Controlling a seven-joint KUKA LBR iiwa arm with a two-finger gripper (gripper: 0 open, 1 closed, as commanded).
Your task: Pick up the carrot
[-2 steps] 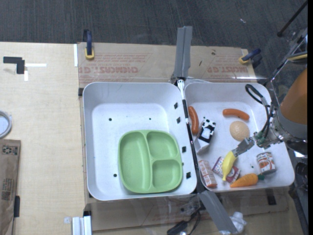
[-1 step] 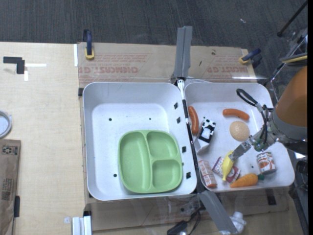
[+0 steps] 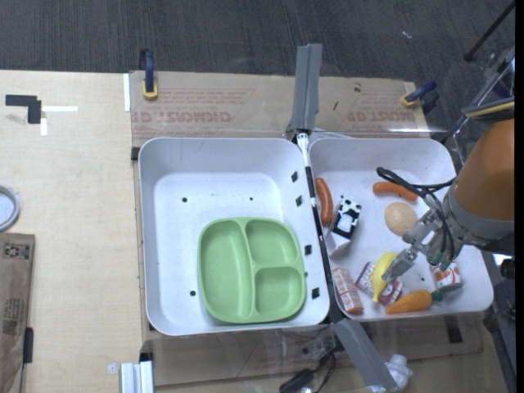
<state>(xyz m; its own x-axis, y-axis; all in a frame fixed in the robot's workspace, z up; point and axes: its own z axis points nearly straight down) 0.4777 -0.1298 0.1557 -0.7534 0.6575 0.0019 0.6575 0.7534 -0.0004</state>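
You get even, fairly bright light from overhead, so shadows stay faint and soft. The white bins [image 3: 155, 244] sit close to washed out, with mild glare along their rims. Detail is soft and grainy throughout, and the dark floor [image 3: 205, 15] shows little texture.

A robotics lab: clamped bench [image 3: 65, 219], two white bins [image 3: 155, 219], toy food.

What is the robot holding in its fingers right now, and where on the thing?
Nothing, as far as this view shows. The gripper hovers just above the carrot, beside a yellow toy, with nothing between its fingers.
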